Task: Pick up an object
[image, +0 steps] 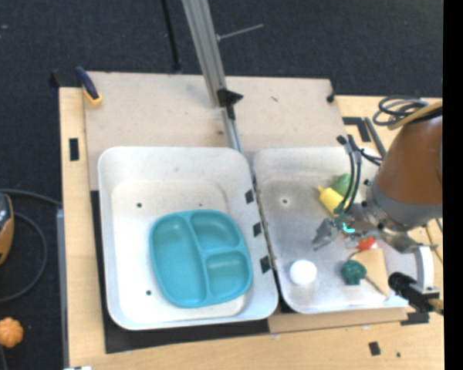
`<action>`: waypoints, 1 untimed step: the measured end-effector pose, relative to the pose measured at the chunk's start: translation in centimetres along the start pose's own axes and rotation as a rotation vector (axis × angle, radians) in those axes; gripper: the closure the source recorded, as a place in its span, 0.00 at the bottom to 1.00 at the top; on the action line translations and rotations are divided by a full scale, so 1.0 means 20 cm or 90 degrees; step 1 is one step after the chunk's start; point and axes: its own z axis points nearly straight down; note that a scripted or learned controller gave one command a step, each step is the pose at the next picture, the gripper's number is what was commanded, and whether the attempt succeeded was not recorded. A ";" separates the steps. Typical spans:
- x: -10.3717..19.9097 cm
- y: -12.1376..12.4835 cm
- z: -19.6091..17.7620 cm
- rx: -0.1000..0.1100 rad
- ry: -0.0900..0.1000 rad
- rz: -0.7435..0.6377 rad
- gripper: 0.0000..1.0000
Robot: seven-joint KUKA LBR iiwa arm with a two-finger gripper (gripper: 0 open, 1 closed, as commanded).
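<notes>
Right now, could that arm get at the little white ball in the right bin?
Probably yes. The white ball lies alone on the right bin's floor, just left of the gripper, with nothing lying over it.

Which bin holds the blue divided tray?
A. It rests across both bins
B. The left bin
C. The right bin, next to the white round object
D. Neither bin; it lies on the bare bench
B: the blue divided tray lies wholly inside the left bin, while the white round object and the green object lie in the right bin.
</notes>
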 end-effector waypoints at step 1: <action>0.00 0.00 0.00 -0.002 0.000 0.000 0.00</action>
